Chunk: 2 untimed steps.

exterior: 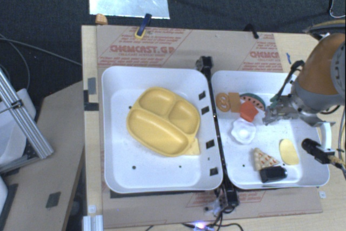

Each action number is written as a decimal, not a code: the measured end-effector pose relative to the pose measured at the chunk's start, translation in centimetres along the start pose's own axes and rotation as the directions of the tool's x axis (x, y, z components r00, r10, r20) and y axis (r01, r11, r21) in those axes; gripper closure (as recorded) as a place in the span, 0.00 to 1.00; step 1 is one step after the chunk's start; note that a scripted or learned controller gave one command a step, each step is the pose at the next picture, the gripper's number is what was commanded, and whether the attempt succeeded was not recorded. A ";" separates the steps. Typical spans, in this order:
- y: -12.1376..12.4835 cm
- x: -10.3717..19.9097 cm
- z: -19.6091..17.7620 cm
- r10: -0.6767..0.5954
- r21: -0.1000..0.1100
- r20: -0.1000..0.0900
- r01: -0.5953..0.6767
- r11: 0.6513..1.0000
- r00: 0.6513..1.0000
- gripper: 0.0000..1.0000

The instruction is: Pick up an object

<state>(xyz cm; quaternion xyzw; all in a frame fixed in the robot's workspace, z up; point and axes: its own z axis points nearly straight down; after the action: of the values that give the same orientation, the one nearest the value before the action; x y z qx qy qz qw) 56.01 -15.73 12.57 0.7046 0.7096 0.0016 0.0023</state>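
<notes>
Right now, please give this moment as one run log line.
task: pick object | end effector: in right bin, beside orange block | grasp: none seen | tray: left bin

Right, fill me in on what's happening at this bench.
A grey and orange robot arm reaches in from the right over the right bin, its pincer low beside a small orange piece. It doesn't visibly hold anything. Around it lie toy foods: a watermelon slice, a white piece, a pizza slice, a yellow oval and a black item. The left bin holds a yellow divided tray.
</notes>
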 end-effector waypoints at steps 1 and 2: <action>-6.0 2.3 4.3 0.006 0.009 -0.004 -0.006 1.000 1.000 1.00; 4.0 11.4 -6.6 -0.009 -0.014 -0.002 0.009 1.000 1.000 1.00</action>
<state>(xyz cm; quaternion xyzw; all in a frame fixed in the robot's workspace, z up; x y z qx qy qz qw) 59.85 -4.30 19.20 0.7014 0.7127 0.0072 0.0063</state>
